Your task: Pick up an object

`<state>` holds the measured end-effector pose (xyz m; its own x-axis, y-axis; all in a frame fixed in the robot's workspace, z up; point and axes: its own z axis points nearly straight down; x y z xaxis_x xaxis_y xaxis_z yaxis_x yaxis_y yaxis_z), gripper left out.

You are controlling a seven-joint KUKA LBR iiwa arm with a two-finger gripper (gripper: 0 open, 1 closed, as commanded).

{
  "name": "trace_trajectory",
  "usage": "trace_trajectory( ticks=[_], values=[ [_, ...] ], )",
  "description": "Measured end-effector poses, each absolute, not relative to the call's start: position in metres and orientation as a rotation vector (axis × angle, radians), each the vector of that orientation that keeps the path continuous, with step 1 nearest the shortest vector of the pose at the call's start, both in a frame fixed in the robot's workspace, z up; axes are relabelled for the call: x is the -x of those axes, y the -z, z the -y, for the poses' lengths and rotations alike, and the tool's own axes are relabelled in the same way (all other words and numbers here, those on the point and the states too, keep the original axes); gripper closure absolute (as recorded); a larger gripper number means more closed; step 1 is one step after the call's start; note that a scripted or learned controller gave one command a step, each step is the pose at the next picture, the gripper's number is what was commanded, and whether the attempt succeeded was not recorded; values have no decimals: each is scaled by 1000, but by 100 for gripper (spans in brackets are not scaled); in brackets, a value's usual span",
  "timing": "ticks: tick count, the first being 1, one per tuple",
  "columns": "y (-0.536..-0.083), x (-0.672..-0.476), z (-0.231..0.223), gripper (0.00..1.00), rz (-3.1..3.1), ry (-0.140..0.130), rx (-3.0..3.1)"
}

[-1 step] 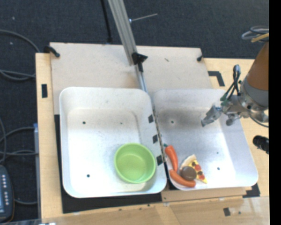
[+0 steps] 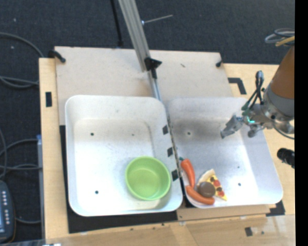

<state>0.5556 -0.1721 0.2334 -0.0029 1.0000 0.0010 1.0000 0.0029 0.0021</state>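
Nearest the camera, in the front left corner of the shallow white right-hand bin (image 2: 256, 158), lies a small huddle of toy food: an orange plastic carrot (image 2: 188, 171) lying along the bin's left wall, a reddish-orange sausage-shaped piece (image 2: 199, 195) just in front of it, a round dark brown piece (image 2: 206, 189) touching the sausage, and a yellow wedge with red dots, like a pizza slice (image 2: 213, 180), tucked under and behind the brown piece. All four are touching or nearly so.

Left of that bin, across the shared rim, the shallow white left-hand bin (image 2: 92, 122) holds a round lime-green plastic bowl (image 2: 148, 177), upright, in its front right corner, close to the rim between the bins.

Farther back, above the right-hand bin's rear right part, hangs the grey two-finger gripper (image 2: 237, 127), well apart from the toy food. Its tip points left and down; whether it is wide or narrow cannot be told, and nothing is seen in it. Behind it sits the arm's orange band (image 2: 283, 78).

Beyond the bins, a slanted grey aluminium rail (image 2: 136, 27) rises over the pale bench (image 2: 108, 68).
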Motion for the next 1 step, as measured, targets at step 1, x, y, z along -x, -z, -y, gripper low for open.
trace_trajectory(
  ticks=[1],
  values=[
    [-190, -556, 179, 0, -2221, 6, -2223]
  ],
)
